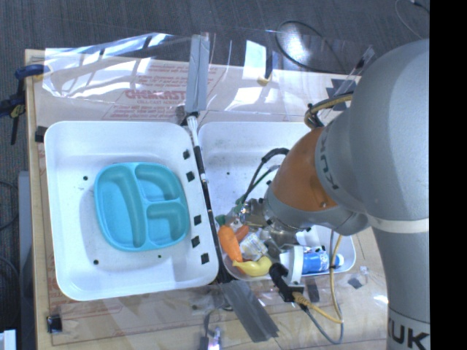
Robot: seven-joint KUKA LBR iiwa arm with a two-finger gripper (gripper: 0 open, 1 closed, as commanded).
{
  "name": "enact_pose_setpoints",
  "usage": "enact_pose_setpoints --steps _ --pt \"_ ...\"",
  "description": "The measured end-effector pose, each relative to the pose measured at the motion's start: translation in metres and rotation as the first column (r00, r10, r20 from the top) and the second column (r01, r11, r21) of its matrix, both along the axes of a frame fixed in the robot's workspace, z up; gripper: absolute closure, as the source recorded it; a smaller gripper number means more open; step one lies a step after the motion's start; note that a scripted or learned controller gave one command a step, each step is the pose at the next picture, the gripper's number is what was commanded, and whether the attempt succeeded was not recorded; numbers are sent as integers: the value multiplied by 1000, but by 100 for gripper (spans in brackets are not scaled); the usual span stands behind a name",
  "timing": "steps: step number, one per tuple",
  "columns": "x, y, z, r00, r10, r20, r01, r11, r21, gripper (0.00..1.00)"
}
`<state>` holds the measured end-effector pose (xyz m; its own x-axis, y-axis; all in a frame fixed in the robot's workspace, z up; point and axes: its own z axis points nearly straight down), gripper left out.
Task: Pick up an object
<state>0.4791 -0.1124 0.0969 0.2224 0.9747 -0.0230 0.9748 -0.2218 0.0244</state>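
One carrot (pixel 230 243) lies lengthwise, pointing toward the banana (pixel 252 267).

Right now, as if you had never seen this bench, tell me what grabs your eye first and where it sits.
The big grey arm with its orange band fills the right side, bent down over the right bin. Next comes the light blue divided tray, lying flat in the middle of the left bin. Below the arm, at the right bin's near edge, sits a small heap of things, among them a carrot and a banana.
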Motion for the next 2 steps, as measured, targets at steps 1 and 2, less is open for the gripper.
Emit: enact_pose_setpoints --steps 1,2 --pt "1 5 9 1000 12 -6 -12 1000 13 100" --pt "1 32 165 980 196 -18 -195 980 28 100"
